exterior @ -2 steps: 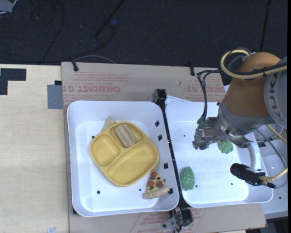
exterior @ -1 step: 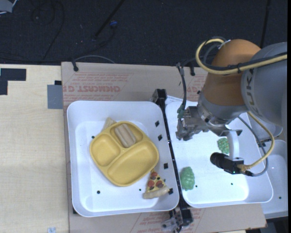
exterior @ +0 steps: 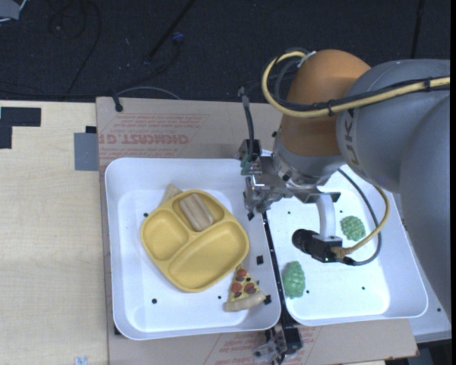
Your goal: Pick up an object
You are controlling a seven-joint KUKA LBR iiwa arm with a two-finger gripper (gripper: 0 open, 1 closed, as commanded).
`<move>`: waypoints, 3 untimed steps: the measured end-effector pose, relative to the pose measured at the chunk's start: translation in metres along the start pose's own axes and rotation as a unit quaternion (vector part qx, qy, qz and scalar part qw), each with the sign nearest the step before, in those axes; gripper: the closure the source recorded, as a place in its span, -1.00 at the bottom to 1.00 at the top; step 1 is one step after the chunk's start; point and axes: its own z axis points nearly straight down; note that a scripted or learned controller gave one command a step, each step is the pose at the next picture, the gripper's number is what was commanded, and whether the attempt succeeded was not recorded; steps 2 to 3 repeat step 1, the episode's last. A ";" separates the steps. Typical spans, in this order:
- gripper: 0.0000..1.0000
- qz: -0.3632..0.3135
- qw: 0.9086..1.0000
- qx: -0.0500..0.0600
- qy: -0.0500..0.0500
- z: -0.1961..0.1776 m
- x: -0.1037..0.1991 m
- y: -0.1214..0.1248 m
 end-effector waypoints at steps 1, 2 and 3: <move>1.00 0.002 1.000 0.000 -0.001 0.017 0.044 0.027; 1.00 0.002 1.000 0.000 -0.001 0.017 0.044 0.027; 1.00 0.002 1.000 0.000 -0.001 0.017 0.044 0.027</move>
